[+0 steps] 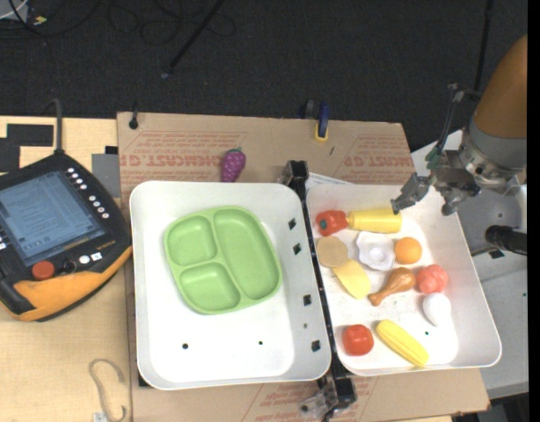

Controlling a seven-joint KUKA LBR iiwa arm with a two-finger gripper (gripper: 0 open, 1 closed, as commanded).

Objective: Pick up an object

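Toy food crowded the right bin [481, 323], gripper [430, 196] at its two o'clock rim, jaws spread and grasping nothing, green tray [222, 259] filled the left bin [156, 323].

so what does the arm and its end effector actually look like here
The arm enters from the right: a rounded orange segment above a grey metallic wrist. Below it, the end effector is grey metal with two thin dark fingers and small green spots at its base. A thin dark cable runs alongside.

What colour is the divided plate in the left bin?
Light green; the divided plate shows plainly in the camera view.
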